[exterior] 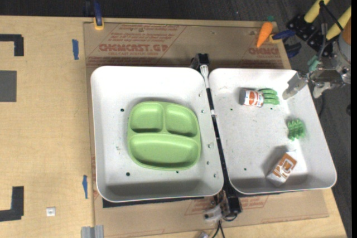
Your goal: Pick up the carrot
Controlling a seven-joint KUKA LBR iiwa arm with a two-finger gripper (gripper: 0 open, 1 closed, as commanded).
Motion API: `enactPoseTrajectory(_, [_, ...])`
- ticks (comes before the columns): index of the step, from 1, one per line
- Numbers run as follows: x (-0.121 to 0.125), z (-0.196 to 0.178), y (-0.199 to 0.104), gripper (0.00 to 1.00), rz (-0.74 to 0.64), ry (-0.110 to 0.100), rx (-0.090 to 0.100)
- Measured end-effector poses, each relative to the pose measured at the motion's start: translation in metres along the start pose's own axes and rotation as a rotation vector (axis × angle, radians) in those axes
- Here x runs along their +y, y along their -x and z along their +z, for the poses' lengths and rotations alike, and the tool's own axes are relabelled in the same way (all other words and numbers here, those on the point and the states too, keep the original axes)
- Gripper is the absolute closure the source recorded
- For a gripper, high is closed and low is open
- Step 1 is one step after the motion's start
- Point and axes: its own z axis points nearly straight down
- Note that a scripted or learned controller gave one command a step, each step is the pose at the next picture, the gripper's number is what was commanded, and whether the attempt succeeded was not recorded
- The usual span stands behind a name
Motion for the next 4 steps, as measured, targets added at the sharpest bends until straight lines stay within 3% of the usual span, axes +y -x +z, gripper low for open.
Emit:
enactPoseTrajectory(1, [-0.057,0.137,-0.047,0.00,0.185,-0.001,0.001])
enactPoseTrajectory(2, [-0.091,0.165,0.027,0.00,-0.061,0.007,0.004])
enactPoseTrajectory(3, [-0.095,0.137,-0.067,0.00,0.024,0.000,0.002])
enactPoseTrajectory(4, [-0.094,0.127,-0.066,1.00,0.026,0.002,0.000])
